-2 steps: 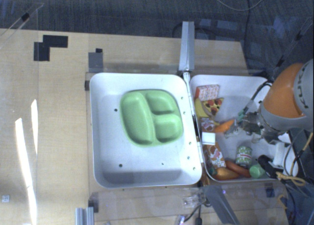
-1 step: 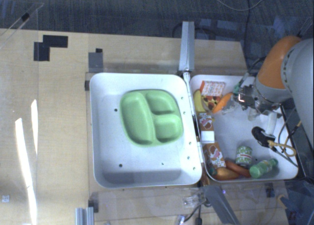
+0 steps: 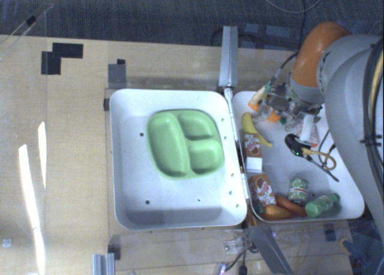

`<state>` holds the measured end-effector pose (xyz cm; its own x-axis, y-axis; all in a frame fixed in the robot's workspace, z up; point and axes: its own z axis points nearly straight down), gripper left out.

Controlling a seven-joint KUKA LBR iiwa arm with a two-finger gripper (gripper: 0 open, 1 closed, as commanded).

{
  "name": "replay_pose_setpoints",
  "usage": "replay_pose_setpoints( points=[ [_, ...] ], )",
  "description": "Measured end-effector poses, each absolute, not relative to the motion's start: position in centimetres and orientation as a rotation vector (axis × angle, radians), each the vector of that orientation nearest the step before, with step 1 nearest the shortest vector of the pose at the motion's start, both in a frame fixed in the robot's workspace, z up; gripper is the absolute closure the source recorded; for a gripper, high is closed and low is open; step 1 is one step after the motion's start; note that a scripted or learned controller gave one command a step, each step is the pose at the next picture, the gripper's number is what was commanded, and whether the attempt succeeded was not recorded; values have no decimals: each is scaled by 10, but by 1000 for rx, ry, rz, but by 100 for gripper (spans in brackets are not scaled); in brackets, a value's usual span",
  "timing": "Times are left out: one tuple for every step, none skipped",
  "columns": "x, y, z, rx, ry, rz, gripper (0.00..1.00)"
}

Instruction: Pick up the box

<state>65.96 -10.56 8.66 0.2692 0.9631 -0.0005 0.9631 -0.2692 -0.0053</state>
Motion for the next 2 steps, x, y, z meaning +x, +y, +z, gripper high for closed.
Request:
replay_pose_setpoints(
  points=[
    [554,-133,89,-2439,-1992,-10,0],
    [600,-170,88,-2540,-1862,-10,0]
  ],
)
